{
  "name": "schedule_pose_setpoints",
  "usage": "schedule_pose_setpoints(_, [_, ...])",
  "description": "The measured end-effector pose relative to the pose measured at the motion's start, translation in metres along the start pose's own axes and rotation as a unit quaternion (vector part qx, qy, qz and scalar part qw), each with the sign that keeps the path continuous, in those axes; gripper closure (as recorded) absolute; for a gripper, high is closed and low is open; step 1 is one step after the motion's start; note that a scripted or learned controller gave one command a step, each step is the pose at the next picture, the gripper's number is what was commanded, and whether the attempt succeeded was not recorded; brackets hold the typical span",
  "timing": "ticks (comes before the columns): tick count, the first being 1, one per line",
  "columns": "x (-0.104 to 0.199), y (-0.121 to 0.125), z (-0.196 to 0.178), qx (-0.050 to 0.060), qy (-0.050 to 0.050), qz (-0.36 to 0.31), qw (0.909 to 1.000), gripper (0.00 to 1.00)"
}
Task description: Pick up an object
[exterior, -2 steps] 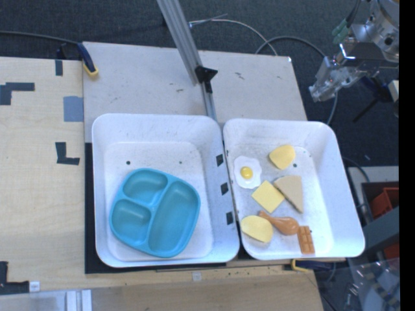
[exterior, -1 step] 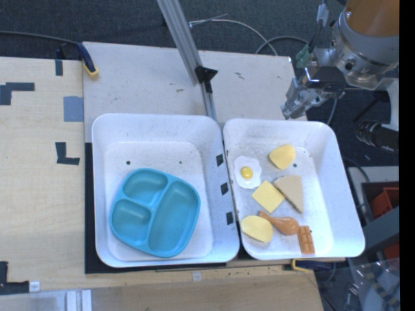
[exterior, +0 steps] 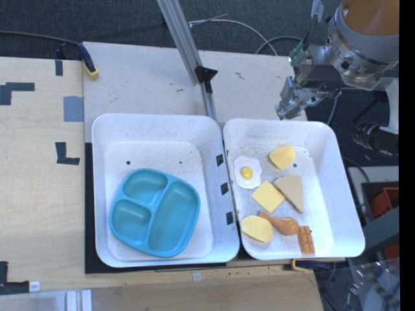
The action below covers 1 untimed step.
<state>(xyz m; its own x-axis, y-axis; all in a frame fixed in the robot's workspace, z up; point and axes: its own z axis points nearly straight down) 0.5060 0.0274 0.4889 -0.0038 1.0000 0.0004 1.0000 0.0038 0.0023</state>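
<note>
Hovering beyond the right bin's [exterior: 324,131] far edge, tool [exterior: 290,109] state: cannot tell. Fried egg [exterior: 247,172] looks light, flat, slippery; pinch across its rim.

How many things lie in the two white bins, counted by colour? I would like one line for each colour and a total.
Blue: 1, the divided plate
Yellow: 3, the pieces at and
White with yellow: 1, the fried egg
Tan: 1, the wedge
Orange-brown: 2, the drumstick and the ridged piece
Total: 8
</note>
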Motion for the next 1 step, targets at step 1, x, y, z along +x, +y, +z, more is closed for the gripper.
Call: schedule_pose_setpoints(1, [0.0151,0.0035,0.0596,0.004,-0.001,0.001,1.0000,1.00])
